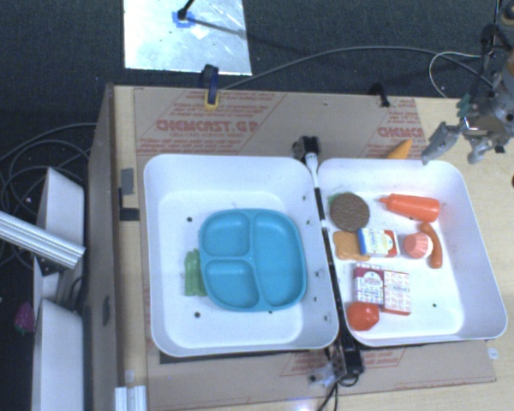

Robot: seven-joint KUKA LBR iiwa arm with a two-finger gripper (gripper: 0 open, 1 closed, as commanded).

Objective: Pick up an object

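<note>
In the camera view the end effector [459, 140] hangs above the far right corner of the right bin [475, 221], its two fingers spread apart with nothing between them. The toy food lies below and to its left in that bin. The orange carrot [412, 205] is nearest: probably light, stiff, smooth plastic, best pinched across its thicker middle, while the flat brown cookie [349, 211] and red-and-white carton [382, 287] offer less to grip.

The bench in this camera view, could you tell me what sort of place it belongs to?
Probably a robotics lab: two white bins, toy food such as a carrot, and loose cables on dark carpet.
</note>
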